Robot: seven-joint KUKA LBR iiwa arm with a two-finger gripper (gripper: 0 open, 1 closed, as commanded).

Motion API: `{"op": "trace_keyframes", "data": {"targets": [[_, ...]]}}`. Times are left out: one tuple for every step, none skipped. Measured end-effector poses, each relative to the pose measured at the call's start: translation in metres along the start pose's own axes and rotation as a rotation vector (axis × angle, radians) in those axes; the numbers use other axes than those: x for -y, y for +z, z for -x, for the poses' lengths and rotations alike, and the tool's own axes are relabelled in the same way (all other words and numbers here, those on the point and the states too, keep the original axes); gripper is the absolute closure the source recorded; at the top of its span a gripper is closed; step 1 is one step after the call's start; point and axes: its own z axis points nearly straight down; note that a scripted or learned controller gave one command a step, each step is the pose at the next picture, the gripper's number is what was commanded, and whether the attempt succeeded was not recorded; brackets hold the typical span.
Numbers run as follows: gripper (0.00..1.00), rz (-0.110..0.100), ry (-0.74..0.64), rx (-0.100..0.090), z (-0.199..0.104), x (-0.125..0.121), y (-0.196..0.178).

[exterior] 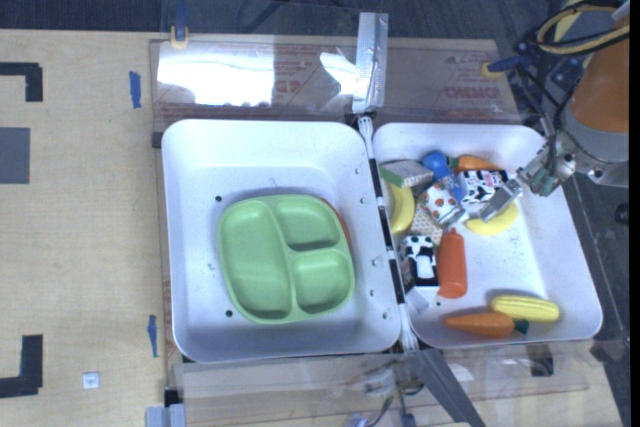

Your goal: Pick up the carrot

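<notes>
1. Carrot (482,323) lies in the right bin (570,260), close to that bin's near rim, with its long axis running left to right and almost parallel to the rim.
2. Its right end meets or sits just beside a yellow corn cob (525,307), which lies a little farther from the near rim and slants slightly.
3. An orange-red cylinder (452,265) stands between the carrot and the cluster of toys toward the far side; it is a different item, though similar in colour.
4. Gripper (545,177) is at the far right corner of the right bin, well apart from the carrot; whether it is open or closed cannot be told at this angle.
5. From the gripper, the carrot lies toward the near side and somewhat left, so the coming move is judged to be a travel across the bin's bare floor, then a descent.
6. A grasp across the carrot's short width, from far side to near side, looks most sensible, placed toward its left half to stay off the corn cob.
7. The left bin (190,215) holds a green divided plate (287,257).
</notes>
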Motion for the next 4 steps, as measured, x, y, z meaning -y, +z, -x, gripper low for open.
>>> {"op": "trace_keyframes", "data": {"targets": [[0.00, 0.000, -0.097, 0.000, 0.007, 0.079, -0.042], [0.00, 0.000, -0.338, -0.001, -0.033, 0.088, 0.013], [0.00, 0.001, -0.646, 0.000, -0.063, 0.075, -0.011], [0.00, 0.002, -0.956, 0.007, -0.013, 0.107, -0.058]]}}
